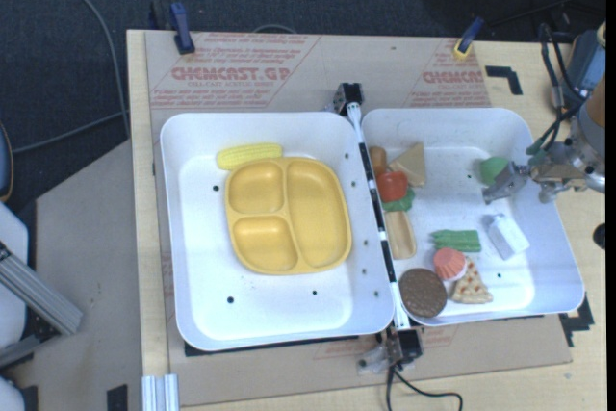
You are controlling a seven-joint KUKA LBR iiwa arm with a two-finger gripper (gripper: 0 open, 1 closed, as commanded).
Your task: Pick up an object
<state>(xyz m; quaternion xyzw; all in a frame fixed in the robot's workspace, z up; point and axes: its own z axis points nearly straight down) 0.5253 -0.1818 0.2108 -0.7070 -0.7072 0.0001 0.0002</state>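
I have the gripper [520,180] low over the right bin [549,289], near its far right side, with the arm coming in from the right edge. From what I can make out, the fingers are spread and nothing sits between them, though the view is small and a bit blurred there. So I judge this as the approach step: no object is picked yet.

The nearest candidate is a small green piece [494,170] just beside the gripper's tip, toward the back of the bin. A pale grey block [504,236] lies just in front of the gripper, and a green flat piece [456,240] a little further left.

The left bin [192,207] holds a yellow divided tray [287,215] with a corn cob [249,154] behind it.

Next I would centre the fingers over the green piece, drop to the bin floor, and close squarely.
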